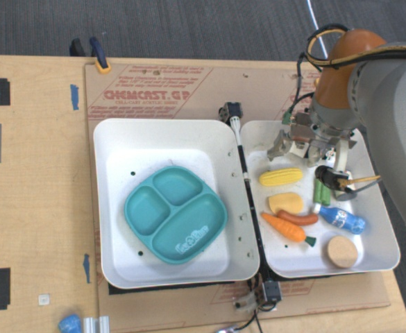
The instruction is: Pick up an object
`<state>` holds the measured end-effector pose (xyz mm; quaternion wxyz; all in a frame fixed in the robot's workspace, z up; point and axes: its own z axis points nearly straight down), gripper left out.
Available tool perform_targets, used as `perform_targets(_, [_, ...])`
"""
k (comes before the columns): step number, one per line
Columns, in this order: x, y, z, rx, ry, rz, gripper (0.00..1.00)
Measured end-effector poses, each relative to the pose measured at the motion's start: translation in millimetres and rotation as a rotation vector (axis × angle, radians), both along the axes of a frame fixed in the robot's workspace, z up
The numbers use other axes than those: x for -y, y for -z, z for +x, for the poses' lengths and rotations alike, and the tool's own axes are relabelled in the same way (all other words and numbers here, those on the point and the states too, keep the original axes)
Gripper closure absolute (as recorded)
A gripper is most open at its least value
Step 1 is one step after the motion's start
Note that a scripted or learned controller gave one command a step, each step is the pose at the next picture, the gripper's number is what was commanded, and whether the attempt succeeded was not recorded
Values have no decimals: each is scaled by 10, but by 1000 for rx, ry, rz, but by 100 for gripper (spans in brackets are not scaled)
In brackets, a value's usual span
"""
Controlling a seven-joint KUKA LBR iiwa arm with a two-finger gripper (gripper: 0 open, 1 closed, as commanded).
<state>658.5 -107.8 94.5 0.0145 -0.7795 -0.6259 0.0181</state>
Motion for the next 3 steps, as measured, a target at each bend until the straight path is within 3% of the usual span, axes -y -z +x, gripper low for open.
perform_targets(1, [278, 90, -812, 46, -200, 4, 0])
perform_targets(2, [281, -20, -799, 51, -199, 2, 100])
perform_targets(3, [-426, -902, -938, 47, -4, 1, 100])
